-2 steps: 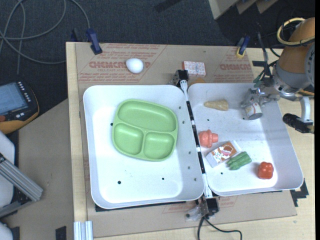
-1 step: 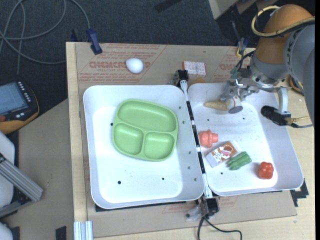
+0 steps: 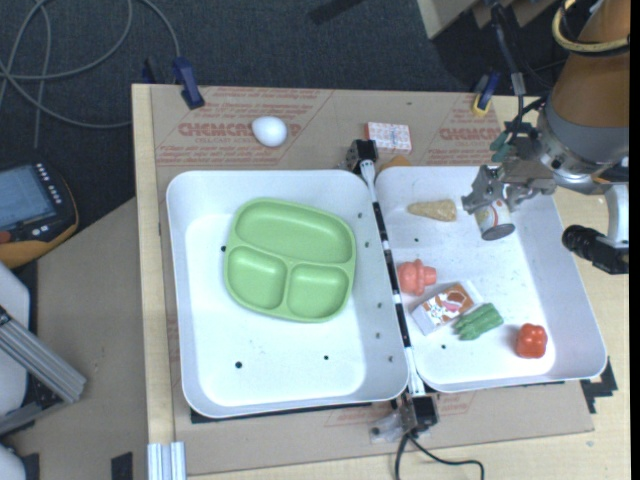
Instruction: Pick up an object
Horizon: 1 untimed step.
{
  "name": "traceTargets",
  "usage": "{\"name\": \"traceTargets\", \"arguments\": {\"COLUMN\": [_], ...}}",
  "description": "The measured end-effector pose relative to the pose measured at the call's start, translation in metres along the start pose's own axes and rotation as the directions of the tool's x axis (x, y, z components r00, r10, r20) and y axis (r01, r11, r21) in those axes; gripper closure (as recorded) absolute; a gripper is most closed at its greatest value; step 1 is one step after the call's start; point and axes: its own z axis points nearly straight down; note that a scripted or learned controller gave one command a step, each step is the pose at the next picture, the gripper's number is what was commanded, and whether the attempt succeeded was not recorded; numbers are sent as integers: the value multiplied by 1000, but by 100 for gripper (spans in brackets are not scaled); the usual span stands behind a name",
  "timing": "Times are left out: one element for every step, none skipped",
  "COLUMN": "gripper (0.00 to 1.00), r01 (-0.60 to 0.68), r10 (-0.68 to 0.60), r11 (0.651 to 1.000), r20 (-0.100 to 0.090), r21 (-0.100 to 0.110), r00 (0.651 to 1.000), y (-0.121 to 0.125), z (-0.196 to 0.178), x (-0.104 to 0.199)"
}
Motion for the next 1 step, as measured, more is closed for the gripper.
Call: {"name": "traceTargets", "arguments": {"gripper": [100], "r01": [0], "r10": [0], "r11": [1000], "r20": [-1], "r21": [6], "r00": [1000], "y": [-4], "z": [33], "x": [43]}}
